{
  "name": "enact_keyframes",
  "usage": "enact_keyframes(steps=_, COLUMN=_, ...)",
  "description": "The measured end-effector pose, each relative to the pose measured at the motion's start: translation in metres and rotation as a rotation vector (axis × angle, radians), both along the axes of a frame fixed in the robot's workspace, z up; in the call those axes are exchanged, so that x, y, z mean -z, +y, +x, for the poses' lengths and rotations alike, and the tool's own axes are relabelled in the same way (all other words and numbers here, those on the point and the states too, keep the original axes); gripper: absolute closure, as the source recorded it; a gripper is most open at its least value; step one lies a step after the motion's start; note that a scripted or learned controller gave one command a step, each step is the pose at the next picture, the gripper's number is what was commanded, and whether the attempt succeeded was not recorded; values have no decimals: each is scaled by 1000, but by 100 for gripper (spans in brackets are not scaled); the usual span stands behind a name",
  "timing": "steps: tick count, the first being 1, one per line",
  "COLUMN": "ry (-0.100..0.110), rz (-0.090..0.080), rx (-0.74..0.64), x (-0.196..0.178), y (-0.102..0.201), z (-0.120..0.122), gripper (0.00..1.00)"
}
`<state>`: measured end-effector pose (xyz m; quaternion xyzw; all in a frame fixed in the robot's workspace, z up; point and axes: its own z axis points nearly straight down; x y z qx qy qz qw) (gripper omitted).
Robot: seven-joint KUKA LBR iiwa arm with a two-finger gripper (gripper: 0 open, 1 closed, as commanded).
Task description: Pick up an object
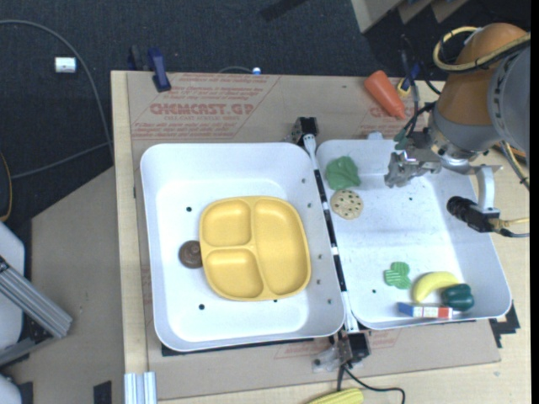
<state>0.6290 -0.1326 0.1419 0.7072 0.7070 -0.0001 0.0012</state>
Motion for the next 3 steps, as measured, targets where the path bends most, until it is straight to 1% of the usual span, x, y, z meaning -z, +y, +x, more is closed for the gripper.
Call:
enact_keyframes(steps=1, ry=3, rz=3, rx=-1, x=11, y=41, z=-25, gripper=100)
enact_keyframes(steps=2, ry=1, rz=3, rx=-2, x=1, y=41, z=-25, gripper=100)
enact_keyframes(steps=3, ry=4, rz=3, rx=0, x=41, y=36, z=-51, gripper=100)
